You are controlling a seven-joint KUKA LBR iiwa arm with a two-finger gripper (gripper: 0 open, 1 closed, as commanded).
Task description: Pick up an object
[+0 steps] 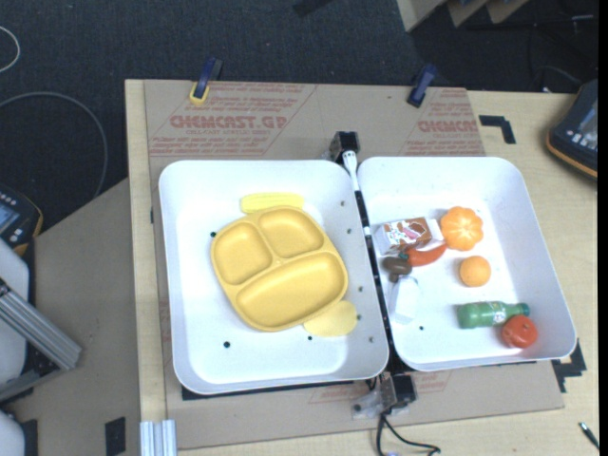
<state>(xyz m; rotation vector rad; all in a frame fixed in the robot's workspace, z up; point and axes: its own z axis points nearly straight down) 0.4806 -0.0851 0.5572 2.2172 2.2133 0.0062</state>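
The right bin (503, 183) holds several small items. An orange pumpkin-like fruit (462, 227) lies near its middle, with a smaller orange ball (474, 272) just below it. A white and red packet (406, 234) rests by the bin's left wall, with a red chili (426, 254) and a brown piece (396, 265) beside it. A green bottle (486, 313) and a red tomato (519, 332) lie at the front right. A pale clear item (407, 300) sits left of the bottle.
The left bin (185, 283) carries a yellow divided tray (277, 267) with flat yellow pieces at its top (272, 200) and lower right (334, 322). Both bins rest on a cardboard sheet (285, 112) held by clamps. A yellow device (579, 136) sits at the far right.
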